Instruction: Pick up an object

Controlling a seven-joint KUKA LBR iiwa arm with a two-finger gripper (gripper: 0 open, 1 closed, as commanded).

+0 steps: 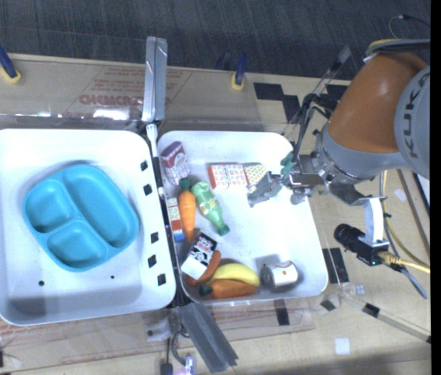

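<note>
My gripper (263, 189) hovers over the upper right part of the right bin (302, 233), just right of a red and white packet (227, 175) and a pale packet (252, 172). Nothing shows in its grasp. Left of it lie a green bottle (209, 206), an orange carrot (187, 213) and a maroon and white can (173, 162). Along the bin's front edge are a black and white carton (199, 255), a yellow banana (234, 273), an orange vegetable (231, 289) and a small grey can (278, 275).
The left bin (9, 287) holds a blue divided plate (80, 216). A metal divider bar (155, 76) stands between the bins at the back. Bare white floor lies in the right bin's middle and right, below the gripper.
</note>
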